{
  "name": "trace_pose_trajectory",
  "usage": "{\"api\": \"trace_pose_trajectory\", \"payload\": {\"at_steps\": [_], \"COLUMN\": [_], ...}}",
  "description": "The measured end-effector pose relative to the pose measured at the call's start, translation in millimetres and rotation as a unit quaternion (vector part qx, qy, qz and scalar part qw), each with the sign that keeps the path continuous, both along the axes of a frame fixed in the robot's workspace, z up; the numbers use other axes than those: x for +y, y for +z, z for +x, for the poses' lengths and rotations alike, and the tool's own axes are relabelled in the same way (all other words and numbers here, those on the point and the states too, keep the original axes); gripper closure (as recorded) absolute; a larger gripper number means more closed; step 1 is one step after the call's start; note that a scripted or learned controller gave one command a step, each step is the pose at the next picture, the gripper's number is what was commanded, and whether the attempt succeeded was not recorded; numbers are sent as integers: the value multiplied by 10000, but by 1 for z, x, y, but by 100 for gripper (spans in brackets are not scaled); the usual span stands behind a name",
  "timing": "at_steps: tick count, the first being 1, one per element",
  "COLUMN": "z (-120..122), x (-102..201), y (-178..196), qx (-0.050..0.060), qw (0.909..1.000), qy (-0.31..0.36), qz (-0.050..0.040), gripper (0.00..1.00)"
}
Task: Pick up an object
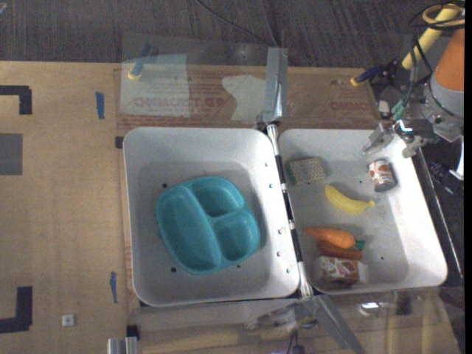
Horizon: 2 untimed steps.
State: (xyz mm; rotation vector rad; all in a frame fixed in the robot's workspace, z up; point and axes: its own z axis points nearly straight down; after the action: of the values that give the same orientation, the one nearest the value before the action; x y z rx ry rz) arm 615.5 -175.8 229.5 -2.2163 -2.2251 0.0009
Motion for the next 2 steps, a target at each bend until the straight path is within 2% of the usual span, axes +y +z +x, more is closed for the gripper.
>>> {"api": "trace_pose_trajectory", "payload": {"at_steps": [1, 2], "z": [24, 25], "x": [-44, -45], "y": [-120, -109], "qx": [-2, -21], "qw": [9970, 9970], "qy": [770, 774], "qz": [7, -9], "gripper": [0, 100]}}
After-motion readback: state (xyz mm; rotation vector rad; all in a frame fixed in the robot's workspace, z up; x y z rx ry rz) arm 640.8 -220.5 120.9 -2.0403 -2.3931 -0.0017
